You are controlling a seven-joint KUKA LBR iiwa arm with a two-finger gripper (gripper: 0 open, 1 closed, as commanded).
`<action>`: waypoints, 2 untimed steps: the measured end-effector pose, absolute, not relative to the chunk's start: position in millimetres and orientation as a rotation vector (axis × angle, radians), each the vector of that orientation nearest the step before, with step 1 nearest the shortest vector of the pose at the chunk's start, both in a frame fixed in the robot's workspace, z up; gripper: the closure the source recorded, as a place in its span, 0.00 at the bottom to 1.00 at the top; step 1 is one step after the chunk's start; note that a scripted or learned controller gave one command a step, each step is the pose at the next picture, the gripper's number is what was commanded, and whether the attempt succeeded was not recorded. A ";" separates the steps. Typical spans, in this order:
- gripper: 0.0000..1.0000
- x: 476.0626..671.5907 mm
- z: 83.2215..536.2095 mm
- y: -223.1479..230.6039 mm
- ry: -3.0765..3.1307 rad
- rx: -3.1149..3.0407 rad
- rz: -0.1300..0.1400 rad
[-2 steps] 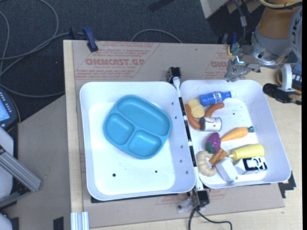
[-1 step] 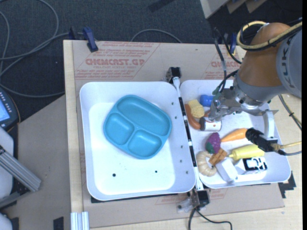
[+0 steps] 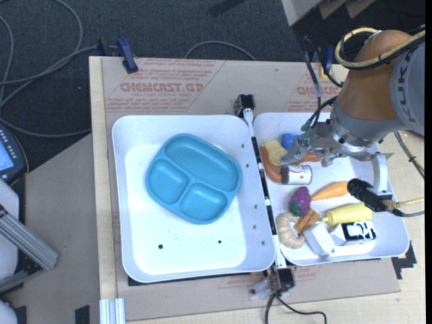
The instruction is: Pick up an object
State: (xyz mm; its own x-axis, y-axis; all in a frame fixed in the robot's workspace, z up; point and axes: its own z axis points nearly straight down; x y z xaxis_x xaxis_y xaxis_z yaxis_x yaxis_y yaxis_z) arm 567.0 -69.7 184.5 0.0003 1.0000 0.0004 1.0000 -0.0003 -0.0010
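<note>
The bench (image 3: 169, 86) is topped with a tan board printed with red lettering, and a blue clamp (image 3: 125, 55) grips its far left corner. Around it lies dark grey carpet (image 3: 162, 12) crossed by loose grey cables (image 3: 40, 19). Lighting is even and soft.

Two white bins (image 3: 128, 181) side by side; one blue divided plate (image 3: 194, 177) in the left bin; roughly nine small items (image 3: 300, 198) (toy food mostly) in the right.
</note>
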 end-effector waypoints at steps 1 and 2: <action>0.00 535.8 79.0 -115.7 -2.210 -2.224 0.008; 0.00 513.3 84.2 -92.2 -2.217 -2.218 0.003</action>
